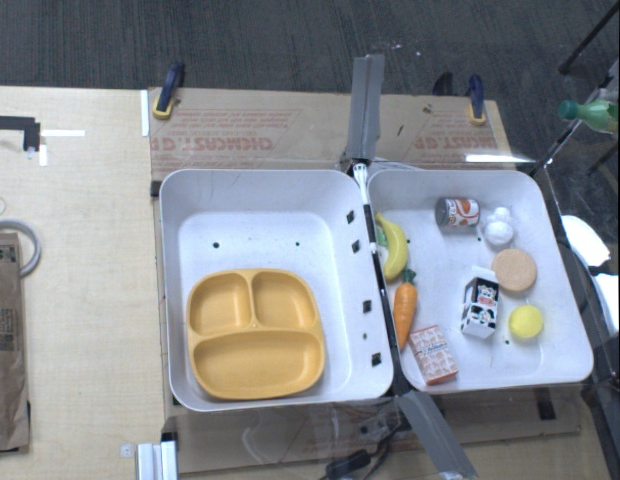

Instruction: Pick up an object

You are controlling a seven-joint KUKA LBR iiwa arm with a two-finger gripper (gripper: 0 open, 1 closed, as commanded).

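Observation:
The right bin (550,218) holds several small items. A banana (393,246) lies along its left wall, with an orange carrot (404,310) just below it. A small can (456,213) lies on its side near the back, beside a white ball (499,230). A round tan disc (514,270) sits right of centre. Below it stand a black-and-white milk carton (480,307) and a yellow lemon (526,321). A reddish snack box (432,355) lies near the front edge.
The left bin (190,203) contains a yellow divided plate (255,332). A grey divider bar (365,108) runs between the bins. Cardboard (250,128) lies behind them, clamped at two corners. A brown paper bag (5,338) rests at far left.

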